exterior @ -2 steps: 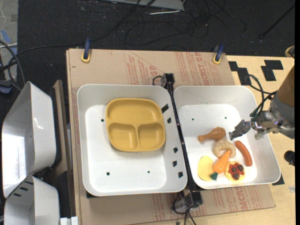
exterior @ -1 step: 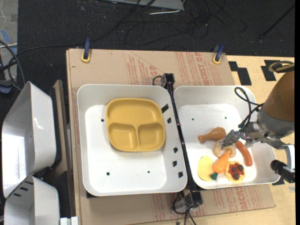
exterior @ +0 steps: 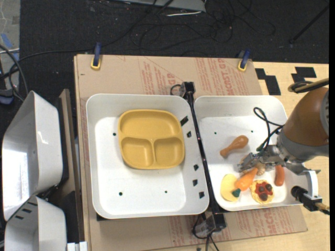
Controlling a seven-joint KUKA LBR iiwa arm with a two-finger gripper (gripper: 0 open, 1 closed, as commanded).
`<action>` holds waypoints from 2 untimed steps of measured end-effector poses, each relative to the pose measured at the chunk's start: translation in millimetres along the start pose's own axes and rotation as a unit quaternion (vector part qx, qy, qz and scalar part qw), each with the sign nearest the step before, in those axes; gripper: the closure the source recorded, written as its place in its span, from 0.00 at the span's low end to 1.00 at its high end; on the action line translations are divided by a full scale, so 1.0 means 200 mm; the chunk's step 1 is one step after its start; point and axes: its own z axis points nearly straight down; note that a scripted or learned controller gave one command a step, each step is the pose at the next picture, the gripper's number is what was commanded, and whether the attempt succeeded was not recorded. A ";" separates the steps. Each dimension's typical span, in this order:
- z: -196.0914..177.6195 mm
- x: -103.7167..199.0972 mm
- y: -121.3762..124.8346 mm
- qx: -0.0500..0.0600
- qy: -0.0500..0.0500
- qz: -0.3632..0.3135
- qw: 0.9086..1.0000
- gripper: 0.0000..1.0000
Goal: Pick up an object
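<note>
In the right bin point(exterior: 225, 106) lie several toy foods: a brown drumstick point(exterior: 234, 146), an orange carrot point(exterior: 245, 181) partly over a yellow slice point(exterior: 227, 187), a small pizza-like piece point(exterior: 263, 191) and a red sausage point(exterior: 279, 175). My gripper point(exterior: 253, 163) reaches in from the right, low over the bin, just above the carrot and right of the drumstick. Nothing shows between its fingers.
The left bin point(exterior: 99, 140) holds a yellow three-compartment plate point(exterior: 152, 138). A black divider with clips runs between the bins. The arm's orange band point(exterior: 313, 114) and a black cable rise over the right bin's far right side. White tubs stand off the bench's left.
</note>
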 end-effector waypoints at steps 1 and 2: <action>-0.06 0.00 0.00 -0.001 0.000 0.000 1.000 1.00; -0.31 0.05 0.02 -0.003 -0.001 -0.002 1.000 1.00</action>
